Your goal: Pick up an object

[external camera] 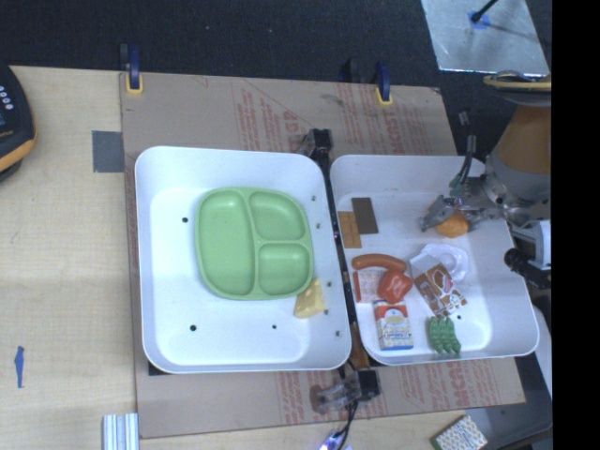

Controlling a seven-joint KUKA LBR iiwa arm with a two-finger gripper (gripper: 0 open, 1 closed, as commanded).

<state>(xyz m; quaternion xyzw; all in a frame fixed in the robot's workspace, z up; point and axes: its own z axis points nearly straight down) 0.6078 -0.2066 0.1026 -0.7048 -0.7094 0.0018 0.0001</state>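
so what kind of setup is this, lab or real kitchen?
Most likely a lab pick-and-place bench, not a kitchen. Two white bins sit on cardboard held by blue clamps, the gripper hangs over the right bin, and the contents look like toy food beside a green divided plate.

A: How is the scene lit?
B: Evenly and brightly from overhead. The two white bins (234, 350) are near overexposed, their floors losing surface detail, and soft shadows lie just inside the rims.

A: Any glare?
B: A pale reflective sheet (483, 22), above and right of the bins, shines against the dark floor.

A: And sharpness?
B: Moderate. Small packets in the right-hand bin (497, 340) are soft, their print unreadable. The arm (525, 139), right of the bins, is slightly blurred.
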